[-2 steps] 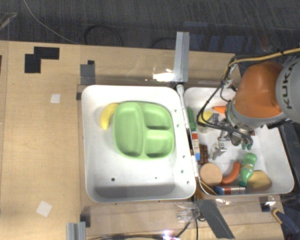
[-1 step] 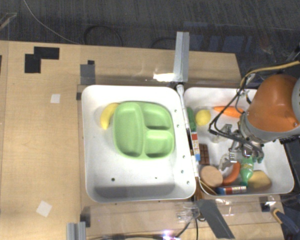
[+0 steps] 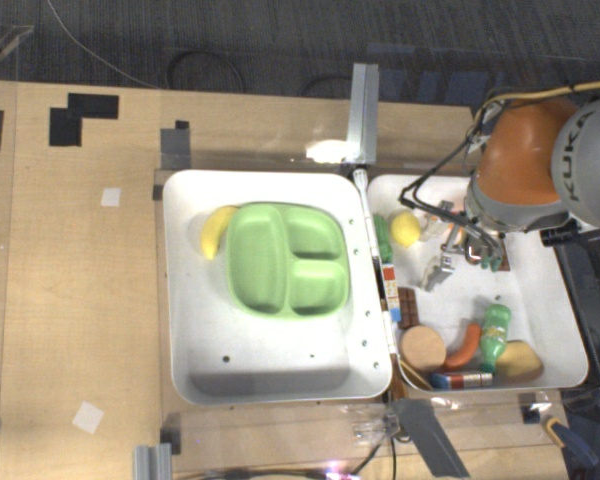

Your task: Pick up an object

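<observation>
Right bin (image 3: 560, 298): lemon (image 3: 406, 230) lies just left of pincer (image 3: 442, 268).

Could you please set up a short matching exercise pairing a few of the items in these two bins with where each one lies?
Things:
1. banana
2. lemon
3. green bottle
4. green divided tray

Places:
A. right bin, near corner, among the pile
B. left bin, middle
C. left bin, against the tray's left edge
D. right bin, far left part

Pairs: 1-C, 2-D, 3-A, 4-B
</observation>
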Robot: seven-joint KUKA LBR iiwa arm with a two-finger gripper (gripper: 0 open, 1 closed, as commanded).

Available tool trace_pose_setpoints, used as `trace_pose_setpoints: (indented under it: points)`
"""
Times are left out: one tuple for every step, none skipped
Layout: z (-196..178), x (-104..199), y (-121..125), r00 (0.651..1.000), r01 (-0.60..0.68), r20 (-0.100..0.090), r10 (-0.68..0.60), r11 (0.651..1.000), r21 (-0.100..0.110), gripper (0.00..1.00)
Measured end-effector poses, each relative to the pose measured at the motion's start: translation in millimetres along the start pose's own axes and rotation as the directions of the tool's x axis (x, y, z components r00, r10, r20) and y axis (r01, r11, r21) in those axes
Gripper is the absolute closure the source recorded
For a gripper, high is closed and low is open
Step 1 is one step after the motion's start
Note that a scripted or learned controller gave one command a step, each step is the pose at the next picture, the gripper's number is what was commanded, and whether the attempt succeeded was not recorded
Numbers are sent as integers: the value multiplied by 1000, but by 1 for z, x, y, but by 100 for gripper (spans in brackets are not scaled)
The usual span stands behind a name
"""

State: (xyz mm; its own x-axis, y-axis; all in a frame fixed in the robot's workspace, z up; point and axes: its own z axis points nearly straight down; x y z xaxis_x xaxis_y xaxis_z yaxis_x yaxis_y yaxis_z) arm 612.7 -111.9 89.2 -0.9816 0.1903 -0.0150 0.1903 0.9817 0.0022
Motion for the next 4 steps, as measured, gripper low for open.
trace_pose_setpoints:
  points:
    - [-16, -5, 1, 1000, 6, 16, -6, 1000, -1, 100]
    - [-87, -39, -14, 963, 268, -1, -268, 963, 1, 100]
    - [-91, -68, -76, 886, 463, -3, -463, 886, 1, 100]
    - [-91, -68, -74, 886, 464, -2, -464, 886, 0, 0]
